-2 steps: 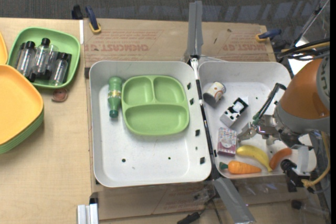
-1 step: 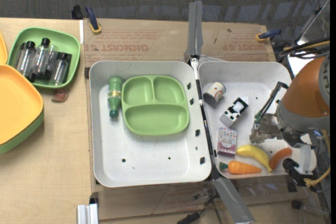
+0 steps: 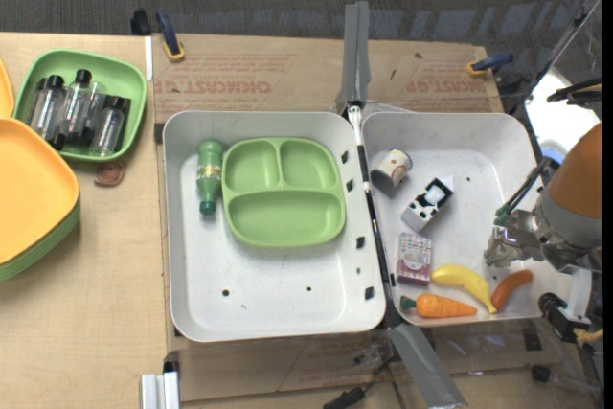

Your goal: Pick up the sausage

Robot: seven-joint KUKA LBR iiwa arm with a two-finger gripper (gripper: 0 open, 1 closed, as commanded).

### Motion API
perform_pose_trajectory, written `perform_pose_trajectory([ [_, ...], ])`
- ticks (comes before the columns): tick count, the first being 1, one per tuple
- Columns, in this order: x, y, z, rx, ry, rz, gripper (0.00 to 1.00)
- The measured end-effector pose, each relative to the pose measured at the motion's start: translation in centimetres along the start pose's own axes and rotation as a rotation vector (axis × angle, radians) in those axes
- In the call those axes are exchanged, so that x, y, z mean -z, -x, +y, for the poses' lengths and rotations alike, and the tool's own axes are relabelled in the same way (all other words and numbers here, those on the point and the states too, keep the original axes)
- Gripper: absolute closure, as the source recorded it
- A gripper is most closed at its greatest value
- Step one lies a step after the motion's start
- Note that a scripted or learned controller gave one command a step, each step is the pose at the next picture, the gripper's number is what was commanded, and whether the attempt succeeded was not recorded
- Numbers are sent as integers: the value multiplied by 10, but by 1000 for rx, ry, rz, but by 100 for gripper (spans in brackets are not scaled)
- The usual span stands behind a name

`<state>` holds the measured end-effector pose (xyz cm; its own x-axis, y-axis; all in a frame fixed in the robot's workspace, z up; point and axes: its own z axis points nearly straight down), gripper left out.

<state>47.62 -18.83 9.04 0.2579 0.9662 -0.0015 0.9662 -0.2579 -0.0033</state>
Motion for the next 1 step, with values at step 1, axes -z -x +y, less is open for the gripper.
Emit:
perform_pose_trajectory([
  [1, 1, 8, 3, 26, 1, 0, 100],
])
